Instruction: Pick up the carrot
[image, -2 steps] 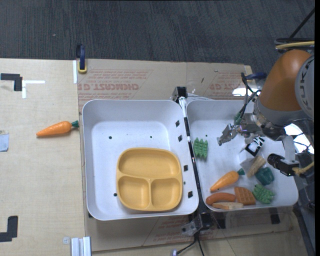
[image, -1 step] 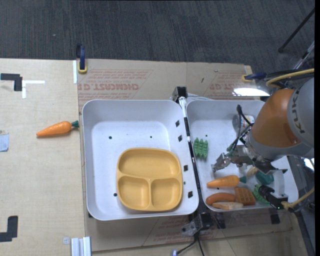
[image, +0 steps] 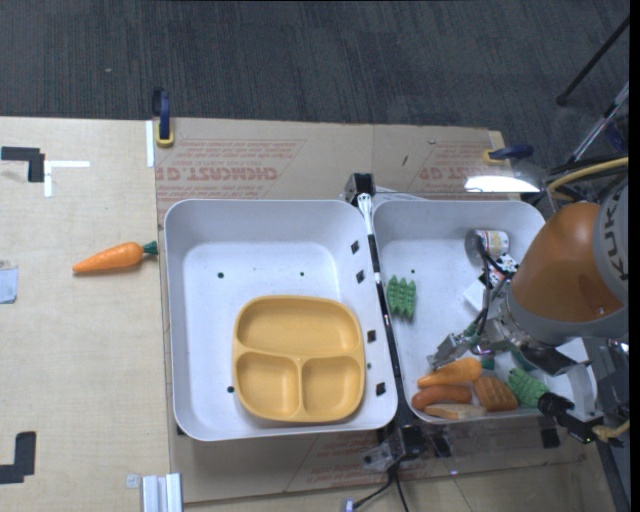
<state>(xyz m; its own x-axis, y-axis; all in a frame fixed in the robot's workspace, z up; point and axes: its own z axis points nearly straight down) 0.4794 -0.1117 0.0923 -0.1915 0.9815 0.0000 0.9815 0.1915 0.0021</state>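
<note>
The pincer (image: 470, 345) hangs low in the right bin (image: 440, 225), just above an orange carrot (image: 452, 373) lying among other toy food — whether it is released or clenched, I cannot tell. Best to centre over the carrot's middle, clear of the neighbouring pieces, before closing.

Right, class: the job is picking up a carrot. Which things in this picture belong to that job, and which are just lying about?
Job:
carrot in the right bin
gripper
right bin

Lying about:
carrot on the bench
yellow divided plate
green ridged piece
left bin
</note>
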